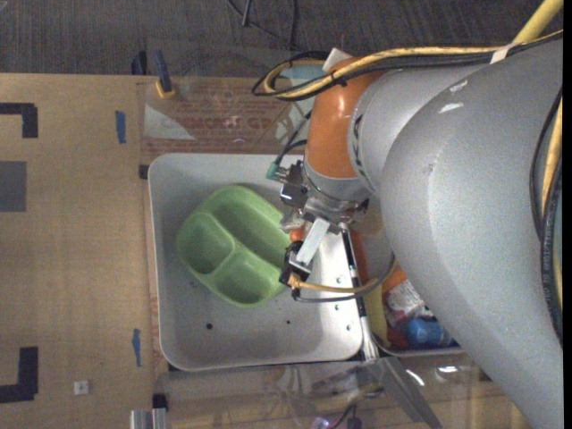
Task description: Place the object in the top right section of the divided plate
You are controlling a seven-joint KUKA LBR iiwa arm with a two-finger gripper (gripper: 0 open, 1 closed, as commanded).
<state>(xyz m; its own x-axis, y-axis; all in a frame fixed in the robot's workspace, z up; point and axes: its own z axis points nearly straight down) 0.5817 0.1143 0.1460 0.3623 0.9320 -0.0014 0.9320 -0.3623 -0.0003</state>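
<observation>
1. Divided plate [228, 244], green, lies in the upper middle of the left white bin [179, 329]; bare bin floor shows below it and along the left wall.
2. Gripper [306, 223] hangs at the plate's right rim, just beside it; can't tell if it is clenched or released.
3. Right bin [429, 350], mostly under the arm, holds a blue item [422, 333] and a red-white packet [404, 298].
</observation>
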